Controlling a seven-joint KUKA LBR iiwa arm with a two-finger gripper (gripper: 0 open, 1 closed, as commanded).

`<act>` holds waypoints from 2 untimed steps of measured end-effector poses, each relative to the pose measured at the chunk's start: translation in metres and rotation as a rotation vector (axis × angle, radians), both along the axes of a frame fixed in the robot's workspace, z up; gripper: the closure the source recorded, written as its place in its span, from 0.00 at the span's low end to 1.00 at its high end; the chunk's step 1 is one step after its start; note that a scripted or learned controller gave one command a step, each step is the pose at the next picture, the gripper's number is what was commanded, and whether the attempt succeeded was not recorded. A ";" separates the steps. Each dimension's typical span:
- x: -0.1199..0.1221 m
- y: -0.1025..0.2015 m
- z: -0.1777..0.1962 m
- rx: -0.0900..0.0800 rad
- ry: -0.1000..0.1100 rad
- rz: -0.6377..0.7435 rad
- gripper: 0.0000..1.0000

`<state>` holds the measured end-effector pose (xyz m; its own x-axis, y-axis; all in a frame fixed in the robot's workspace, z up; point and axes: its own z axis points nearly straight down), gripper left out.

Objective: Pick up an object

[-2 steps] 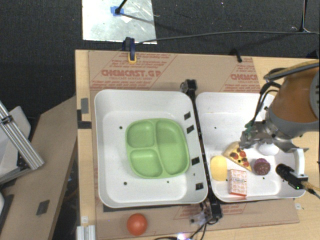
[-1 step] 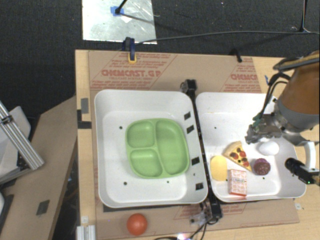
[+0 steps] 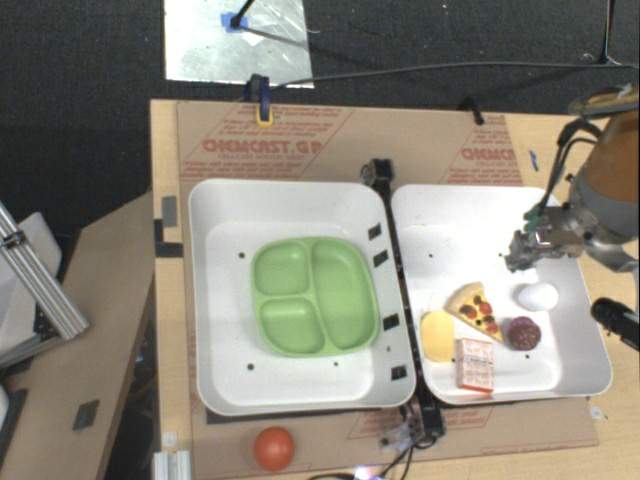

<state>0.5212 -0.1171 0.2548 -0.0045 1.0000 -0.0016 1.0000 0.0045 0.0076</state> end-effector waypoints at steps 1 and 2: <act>0.010 0.042 -0.006 0.002 0.005 0.003 1.00; 0.023 0.096 -0.020 0.003 0.007 0.005 1.00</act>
